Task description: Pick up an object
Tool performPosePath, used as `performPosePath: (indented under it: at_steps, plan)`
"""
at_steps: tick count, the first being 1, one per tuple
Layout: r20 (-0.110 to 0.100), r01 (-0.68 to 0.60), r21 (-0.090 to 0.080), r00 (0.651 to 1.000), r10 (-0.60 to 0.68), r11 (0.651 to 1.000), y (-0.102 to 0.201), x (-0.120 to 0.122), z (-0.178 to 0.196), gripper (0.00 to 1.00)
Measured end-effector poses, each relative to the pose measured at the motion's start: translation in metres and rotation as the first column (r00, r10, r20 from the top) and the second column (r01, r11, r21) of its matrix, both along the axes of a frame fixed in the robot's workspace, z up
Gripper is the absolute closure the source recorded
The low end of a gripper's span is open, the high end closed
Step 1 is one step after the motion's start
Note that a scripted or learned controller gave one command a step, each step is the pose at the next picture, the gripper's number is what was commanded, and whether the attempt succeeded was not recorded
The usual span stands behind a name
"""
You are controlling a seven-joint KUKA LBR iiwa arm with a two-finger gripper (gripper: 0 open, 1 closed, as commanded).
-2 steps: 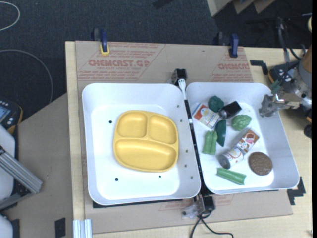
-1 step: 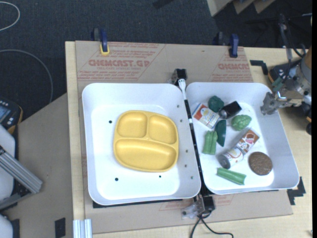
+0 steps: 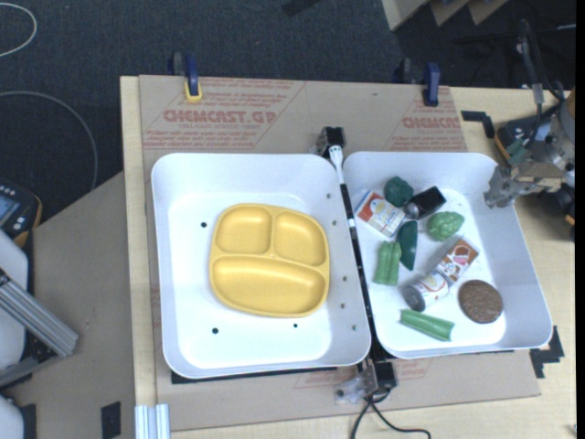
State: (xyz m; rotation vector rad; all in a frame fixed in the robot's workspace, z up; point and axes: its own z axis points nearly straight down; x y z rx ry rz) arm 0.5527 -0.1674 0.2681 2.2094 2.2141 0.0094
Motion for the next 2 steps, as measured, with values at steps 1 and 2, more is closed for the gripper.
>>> performPosePath:
  at_steps: [1,2]
  plan:
    - [0.003,-0.001,-0.001,1.000,0.001,1.000,0.000,0.001,0.010,1.00]
    - [0.006,-0.002,-0.003,1.000,0.002,1.000,0.000,0.001,0.021,1.00]
